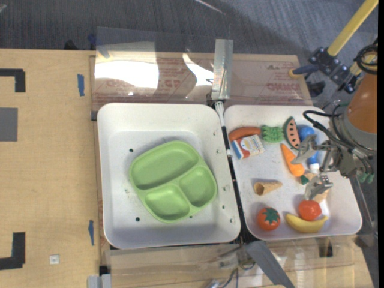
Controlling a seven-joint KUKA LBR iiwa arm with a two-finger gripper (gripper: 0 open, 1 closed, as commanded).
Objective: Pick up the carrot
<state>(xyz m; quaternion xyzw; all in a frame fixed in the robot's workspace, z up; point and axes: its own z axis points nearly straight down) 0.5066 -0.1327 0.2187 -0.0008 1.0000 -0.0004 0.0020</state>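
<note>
Hovering: the gripper (321, 182) hangs at the right of the frame, over the right bin (354, 221)
Carrot: the carrot (292, 159) lies in the right bin, just left of and slightly above the gripper in the frame, orange and tilted, apart from the fingertips
Gripper state: cannot tell; the metal parts are too tangled to read
Left bin: one left bin (114, 161) holds one green divided plate (173, 180) with three compartments
Tomatoes: two, one tomato (269, 218) at lower middle of the right bin, another tomato (309, 209) just under the gripper
Banana: one banana (305, 222), touching the second tomato
Cone: one ice cream cone (267, 187), left of the gripper
Watermelon: one watermelon slice (290, 132), at the upper part of the bin
</note>
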